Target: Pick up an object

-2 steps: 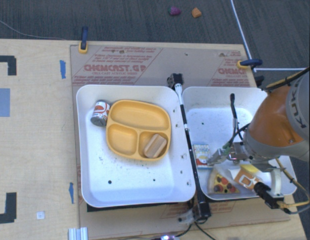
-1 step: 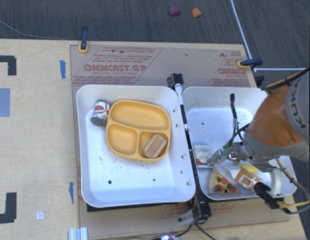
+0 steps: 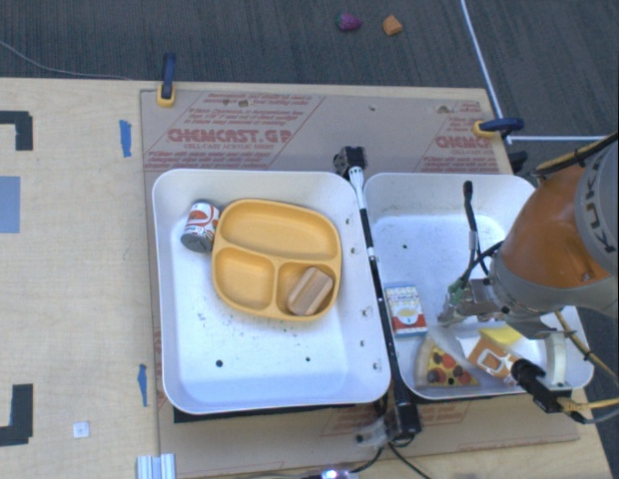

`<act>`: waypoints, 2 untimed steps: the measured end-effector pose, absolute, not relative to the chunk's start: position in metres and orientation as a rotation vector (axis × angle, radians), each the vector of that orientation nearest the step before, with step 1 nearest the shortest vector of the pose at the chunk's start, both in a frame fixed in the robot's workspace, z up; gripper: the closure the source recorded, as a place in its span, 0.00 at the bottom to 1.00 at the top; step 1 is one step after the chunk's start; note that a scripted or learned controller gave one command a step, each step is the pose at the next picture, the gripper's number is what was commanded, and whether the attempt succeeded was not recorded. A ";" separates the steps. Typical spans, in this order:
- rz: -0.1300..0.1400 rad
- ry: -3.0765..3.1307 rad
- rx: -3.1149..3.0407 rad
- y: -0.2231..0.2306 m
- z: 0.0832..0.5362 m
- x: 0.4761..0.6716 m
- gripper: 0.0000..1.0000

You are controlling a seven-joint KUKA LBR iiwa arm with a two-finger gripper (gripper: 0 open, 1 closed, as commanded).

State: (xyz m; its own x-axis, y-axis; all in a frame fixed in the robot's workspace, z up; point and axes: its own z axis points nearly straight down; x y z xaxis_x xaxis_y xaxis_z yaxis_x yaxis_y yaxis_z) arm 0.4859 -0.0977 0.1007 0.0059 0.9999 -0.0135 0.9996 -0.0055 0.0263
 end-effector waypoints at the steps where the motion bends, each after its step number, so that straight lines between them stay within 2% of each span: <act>1: 0.012 2.192 2.208 -0.099 0.101 0.486 0.00; 2: 0.012 2.204 2.213 -0.097 0.090 0.484 0.00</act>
State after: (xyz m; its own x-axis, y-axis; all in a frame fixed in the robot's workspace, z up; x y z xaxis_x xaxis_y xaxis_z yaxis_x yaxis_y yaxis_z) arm 0.4841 -0.0971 0.0897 0.0042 1.0000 -0.0081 0.9998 -0.0040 0.0186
